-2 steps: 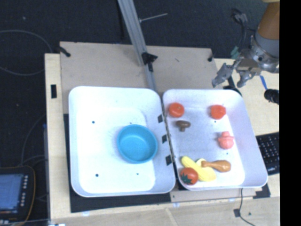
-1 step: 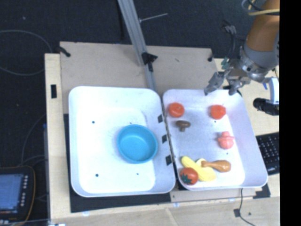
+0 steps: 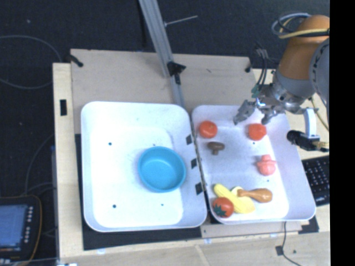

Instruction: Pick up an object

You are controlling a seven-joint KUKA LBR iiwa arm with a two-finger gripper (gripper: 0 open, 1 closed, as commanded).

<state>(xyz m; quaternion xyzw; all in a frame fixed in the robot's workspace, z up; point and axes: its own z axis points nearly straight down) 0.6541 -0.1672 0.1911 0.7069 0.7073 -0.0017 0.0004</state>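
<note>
From where I stand, the bench carries 2 white bins side by side. The left bin (image 3: 111, 204) has a blue bowl (image 3: 161, 168) sitting near its middle, and the right bin (image 3: 294, 195) holds all the small toy food, which makes it the one to pick from.

The arm (image 3: 299, 60) comes in from the right, bent over the far end of the right bin, and its gripper (image 3: 256, 113) hangs there with the 2 fingers spread well apart and nothing between them. That open stance suits an approach rather than a carry. I judge the pick has not yet happened.

The closest candidate is a red round piece (image 3: 256, 131) lying just below the fingertips, apart from them. Another orange-red round piece (image 3: 208, 129) sits toward the bin's left wall, with a small brown mushroom-like piece (image 3: 216, 146) just below it. A pink piece (image 3: 266, 165) lies near the right side. At the near end, a yellow banana-like piece (image 3: 236, 199), a red tomato-like piece (image 3: 223, 207) and a brown drumstick-like piece (image 3: 258, 194) crowd together, touching, so they look harder to grab singly. The lone red piece under the gripper seems the easier target, needing only a short drop.
</note>
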